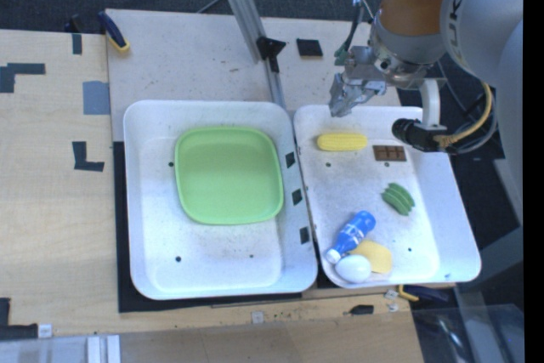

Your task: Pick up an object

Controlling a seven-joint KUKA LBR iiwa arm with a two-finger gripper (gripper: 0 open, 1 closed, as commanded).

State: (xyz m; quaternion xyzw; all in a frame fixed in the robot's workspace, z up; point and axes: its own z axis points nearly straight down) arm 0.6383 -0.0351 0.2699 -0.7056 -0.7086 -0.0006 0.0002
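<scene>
While the gripper (342,104) is hovering over the far edge of the right bin (442,208), its fingers are sitting close together with nothing between them. Just beside it, the yellow corn cob (342,142) is lying with its long axis running left to right, bumpy and rounded at both ends. A smooth green plate (229,175), square with soft corners, is resting in the left bin (149,208).

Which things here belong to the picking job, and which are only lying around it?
For the job: pincer, yellow corn, brown chocolate piece, green pickle, blue bottle, right bin.
Lying about: green plate, left bin, black tape marks.
</scene>
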